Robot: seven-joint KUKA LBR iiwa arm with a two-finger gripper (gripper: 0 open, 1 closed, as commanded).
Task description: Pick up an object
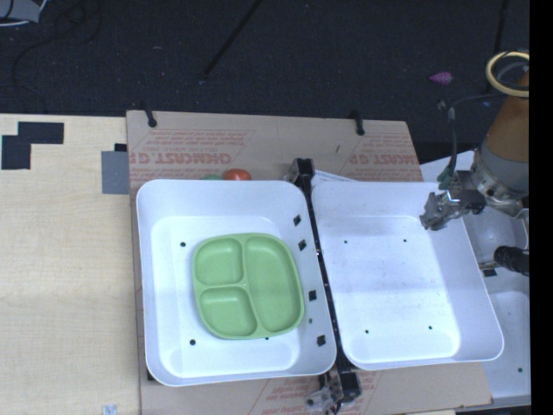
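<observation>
Two shallow white bins side by side on a brown cardboard sheet [259, 150], itself on a pale wooden worktop [60, 258]. Left bin [160, 223] holding a light green divided plate [247, 284], three compartments, flat on the floor of the bin, roughly central and a little toward the right wall. Plate apart from every wall, touched by nothing. Right bin [467, 335] with only small dark specks and faint smudges on its floor. Black clips along the seam where the two bins meet.

Behind the far rim of the left bin, a small red-orange round thing [237, 175] and a sliver of green just beside it, both partly hidden by the rim; too little visible to name.

Arm [510, 145] entering from the right, orange band near the top right corner, grey body below. End effector [439, 209] above the far right corner of the right bin, near its rim, well apart from the plate. Small and dark against the white; cannot tell whether it is spread or closed, and cannot make out anything in its hold.

Dark floor with loose cables beyond the worktop. Black and grey rectangular patches on the wood at far left.
</observation>
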